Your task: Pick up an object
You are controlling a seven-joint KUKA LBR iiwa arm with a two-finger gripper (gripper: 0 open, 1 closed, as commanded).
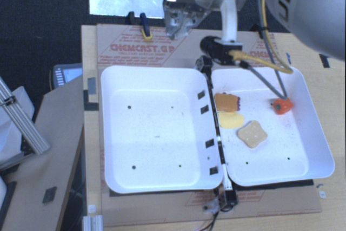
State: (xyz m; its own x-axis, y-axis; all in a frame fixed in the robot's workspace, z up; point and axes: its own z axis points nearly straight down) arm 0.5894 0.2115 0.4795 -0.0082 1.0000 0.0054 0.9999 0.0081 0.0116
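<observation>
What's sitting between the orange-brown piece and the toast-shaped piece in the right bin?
A pale yellow flat piece lies between the orange-brown piece and the toast-shaped piece, seen in the camera view.

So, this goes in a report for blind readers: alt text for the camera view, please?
A grey robot arm's gripper hangs above the bench behind two white bins. The right bin holds toast, a yellow piece, an orange-brown piece and a small orange object.

Two bins side by side on the bench [92, 132]: left bin [116, 170] at frame centre-left, right bin [313, 154] at centre-right, touching along a shared middle edge. In the right bin, three flat pieces cluster near its left wall: cookie [226, 101] uppermost, disc [231, 120] just below it, toast piece [252, 133] lower right of the disc; a small round item [281, 106] sits well apart toward the bin's upper right. Gripper [175, 27] hangs at frame top centre, above the bench edge behind the bins.
</observation>
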